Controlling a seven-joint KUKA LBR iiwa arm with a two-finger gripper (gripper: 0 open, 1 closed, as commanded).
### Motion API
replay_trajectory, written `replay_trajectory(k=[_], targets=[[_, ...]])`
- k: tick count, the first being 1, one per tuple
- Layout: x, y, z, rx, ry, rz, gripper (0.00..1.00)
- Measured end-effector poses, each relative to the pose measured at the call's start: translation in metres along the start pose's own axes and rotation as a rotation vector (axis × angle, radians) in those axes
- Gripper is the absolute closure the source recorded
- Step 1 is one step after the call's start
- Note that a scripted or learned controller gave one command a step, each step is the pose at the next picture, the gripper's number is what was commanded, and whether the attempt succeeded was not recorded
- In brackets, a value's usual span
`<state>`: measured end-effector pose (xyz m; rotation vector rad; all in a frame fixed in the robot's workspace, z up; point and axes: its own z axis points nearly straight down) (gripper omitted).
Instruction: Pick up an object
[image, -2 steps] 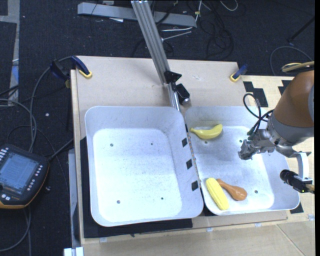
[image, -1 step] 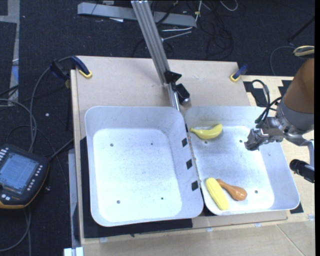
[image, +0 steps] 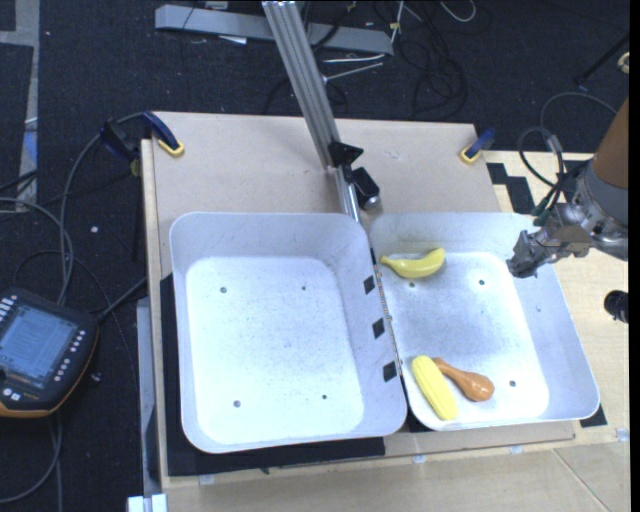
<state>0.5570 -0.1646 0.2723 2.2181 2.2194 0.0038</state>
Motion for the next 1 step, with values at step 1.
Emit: replay_trajectory(k=[1], targets=[[0.0526,0.0042,0.0096,0.005,0.002,-0.004,1.00]])
